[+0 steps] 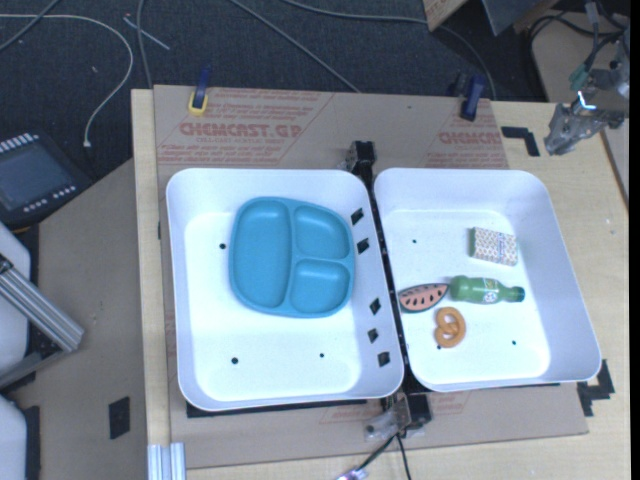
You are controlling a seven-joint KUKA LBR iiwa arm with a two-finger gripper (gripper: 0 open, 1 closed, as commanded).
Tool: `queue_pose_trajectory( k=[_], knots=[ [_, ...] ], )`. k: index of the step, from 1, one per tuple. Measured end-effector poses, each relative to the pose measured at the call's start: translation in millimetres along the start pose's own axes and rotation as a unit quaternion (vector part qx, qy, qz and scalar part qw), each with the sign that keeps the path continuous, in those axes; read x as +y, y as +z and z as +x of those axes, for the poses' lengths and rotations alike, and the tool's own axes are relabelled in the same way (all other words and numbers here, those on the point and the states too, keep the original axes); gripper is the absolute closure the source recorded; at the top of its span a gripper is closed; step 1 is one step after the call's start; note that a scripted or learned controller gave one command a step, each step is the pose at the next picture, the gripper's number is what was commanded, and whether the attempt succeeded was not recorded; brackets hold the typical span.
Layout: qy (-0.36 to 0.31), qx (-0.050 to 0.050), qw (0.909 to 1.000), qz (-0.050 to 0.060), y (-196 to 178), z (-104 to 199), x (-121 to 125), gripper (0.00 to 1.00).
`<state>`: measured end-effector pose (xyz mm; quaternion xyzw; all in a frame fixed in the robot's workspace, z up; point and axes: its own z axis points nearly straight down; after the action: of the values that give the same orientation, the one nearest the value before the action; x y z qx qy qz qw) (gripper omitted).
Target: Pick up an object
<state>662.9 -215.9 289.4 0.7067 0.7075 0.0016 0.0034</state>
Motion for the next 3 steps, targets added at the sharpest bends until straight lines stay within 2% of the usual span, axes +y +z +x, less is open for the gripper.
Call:
queue_pose_trajectory(
  k=[1, 3],
  knots=[
    [-0.002, 0.003, 1.0, 0.005, 18.2, 56.4, -1.2, 1.0],
    [-0.002, 0.003, 1.0, 0.004, 17.1, 155.1, -12.1, 1.0]
  ],
)
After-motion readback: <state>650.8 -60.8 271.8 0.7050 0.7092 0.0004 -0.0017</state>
